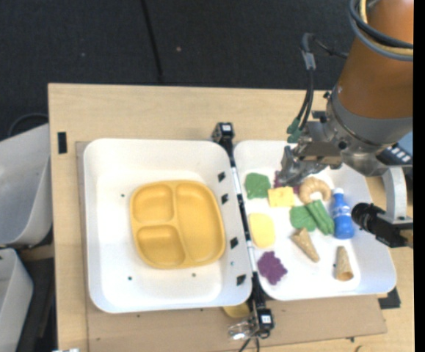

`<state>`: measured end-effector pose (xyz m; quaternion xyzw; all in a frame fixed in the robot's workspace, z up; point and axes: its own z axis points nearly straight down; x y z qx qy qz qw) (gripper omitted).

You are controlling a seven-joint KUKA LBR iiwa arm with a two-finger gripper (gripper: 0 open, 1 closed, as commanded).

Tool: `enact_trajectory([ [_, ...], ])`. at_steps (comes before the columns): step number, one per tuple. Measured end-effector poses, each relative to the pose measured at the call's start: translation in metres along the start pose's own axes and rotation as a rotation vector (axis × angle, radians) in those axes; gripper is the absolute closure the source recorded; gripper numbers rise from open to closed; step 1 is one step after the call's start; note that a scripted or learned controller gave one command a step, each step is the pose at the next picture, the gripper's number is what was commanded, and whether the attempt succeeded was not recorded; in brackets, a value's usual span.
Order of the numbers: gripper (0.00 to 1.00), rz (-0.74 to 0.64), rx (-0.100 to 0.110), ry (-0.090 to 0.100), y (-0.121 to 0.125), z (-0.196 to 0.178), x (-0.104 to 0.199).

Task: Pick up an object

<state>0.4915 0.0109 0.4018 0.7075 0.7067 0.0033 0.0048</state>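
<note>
The right bin [366,281] holds several toy foods: a green leafy piece [257,185], a yellow cube [280,196], a pale yellow lemon shape [262,229], purple grapes [271,267], a green vegetable [312,217], a beige croissant [315,189], a blue bottle [342,215] and two cones [307,245] [343,263]. My gripper [291,169] hangs low over the bin's back part, just above the yellow cube and beside the croissant. Nothing shows between its fingers.
The left bin [109,270] carries a yellow divided plate [177,223]. A black divider with clips [236,218] separates the two bins. The arm's orange band [381,42] and cables [307,86] rise at the upper right. A white container [6,189] sits off the bench at left.
</note>
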Motion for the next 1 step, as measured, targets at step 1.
enact_trajectory([
  [1, 1.00, -0.011, 0.004, 0.004, 0.0001, -0.0751, 0.0801],
])
